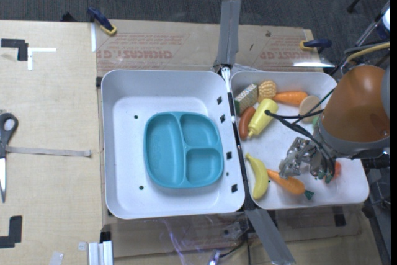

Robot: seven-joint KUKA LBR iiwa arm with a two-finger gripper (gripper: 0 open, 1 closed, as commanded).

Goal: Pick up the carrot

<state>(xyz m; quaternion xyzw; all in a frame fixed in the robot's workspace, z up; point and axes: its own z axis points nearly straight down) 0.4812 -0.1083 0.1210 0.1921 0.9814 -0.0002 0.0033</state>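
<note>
Just below the metal two-finger gripper (302,161), low in the right white bin (347,195), lies an orange toy carrot (287,183), slanting down-right beside a banana (257,175); finger spread: cannot tell.

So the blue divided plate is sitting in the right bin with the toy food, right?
Not quite. In the camera view, the blue divided plastic plate sits alone in the left white bin; the toy food, including the orange carrot and yellow banana, lies in the right white bin.

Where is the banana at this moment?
The banana lies in the right bin, near its front-left corner, just left of a carrot under the gripper.
</note>
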